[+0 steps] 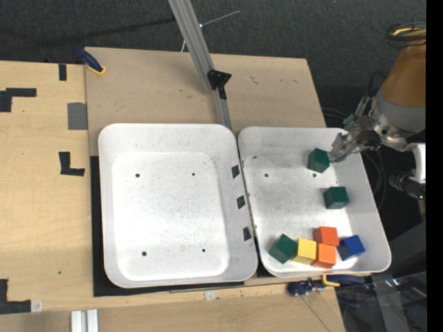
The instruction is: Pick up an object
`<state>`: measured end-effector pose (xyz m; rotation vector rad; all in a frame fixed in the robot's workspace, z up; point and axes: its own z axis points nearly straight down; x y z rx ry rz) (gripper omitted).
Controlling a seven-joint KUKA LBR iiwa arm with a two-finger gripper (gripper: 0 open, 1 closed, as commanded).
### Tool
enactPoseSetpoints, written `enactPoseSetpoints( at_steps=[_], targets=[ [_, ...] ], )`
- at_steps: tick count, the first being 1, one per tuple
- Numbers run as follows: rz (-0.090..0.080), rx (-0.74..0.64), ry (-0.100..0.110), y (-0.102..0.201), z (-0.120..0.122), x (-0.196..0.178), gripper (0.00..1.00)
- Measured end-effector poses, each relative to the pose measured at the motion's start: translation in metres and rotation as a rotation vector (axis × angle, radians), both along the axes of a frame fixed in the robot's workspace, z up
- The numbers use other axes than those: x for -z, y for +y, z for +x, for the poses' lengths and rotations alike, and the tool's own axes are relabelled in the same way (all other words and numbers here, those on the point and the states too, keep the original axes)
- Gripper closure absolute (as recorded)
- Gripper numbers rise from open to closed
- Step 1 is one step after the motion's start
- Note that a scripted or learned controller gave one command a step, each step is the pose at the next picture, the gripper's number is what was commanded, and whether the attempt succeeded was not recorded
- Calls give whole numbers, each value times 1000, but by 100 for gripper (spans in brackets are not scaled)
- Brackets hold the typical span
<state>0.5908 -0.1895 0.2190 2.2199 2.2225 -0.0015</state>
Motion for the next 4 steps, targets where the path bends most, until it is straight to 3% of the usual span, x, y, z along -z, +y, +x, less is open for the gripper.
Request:
enactPoseSetpoints(
  at_steps=[1,3,4],
  targets=[
    [2,-4,3,56,-19,7,100],
    [3,-7,2,165,-50,-14,100],
    [2,-5,4,213,-68,-3,100]
  ],
)
